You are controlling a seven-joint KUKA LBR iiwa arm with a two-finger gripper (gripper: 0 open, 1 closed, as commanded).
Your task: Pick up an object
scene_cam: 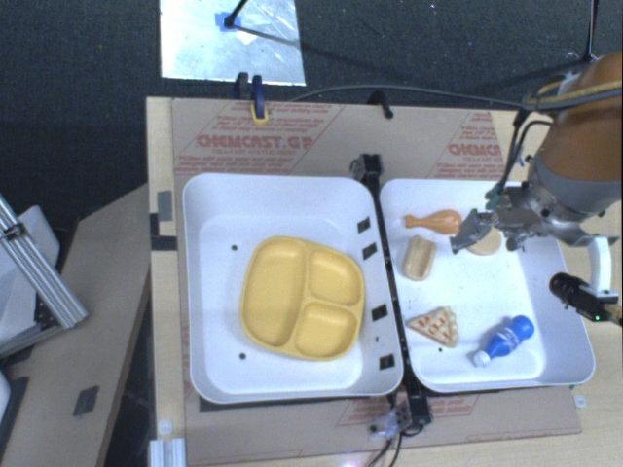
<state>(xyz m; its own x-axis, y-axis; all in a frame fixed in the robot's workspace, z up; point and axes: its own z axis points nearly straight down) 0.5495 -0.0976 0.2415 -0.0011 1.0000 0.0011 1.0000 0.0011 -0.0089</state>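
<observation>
My gripper hangs low over the back of the right bin. It is open, and its dark fingers stand on either side of a pale beige rounded piece that lies on the bin floor. Left of it lie an orange drumstick and a tan bread-like chunk. Nearer the front of this bin are a pizza slice and a blue bottle lying on its side.
The left bin holds a yellow divided tray. A black divider with clips runs between the bins. The arm's orange band and grey wrist loom over the right bin's far right corner. A black fixture sits at its right rim.
</observation>
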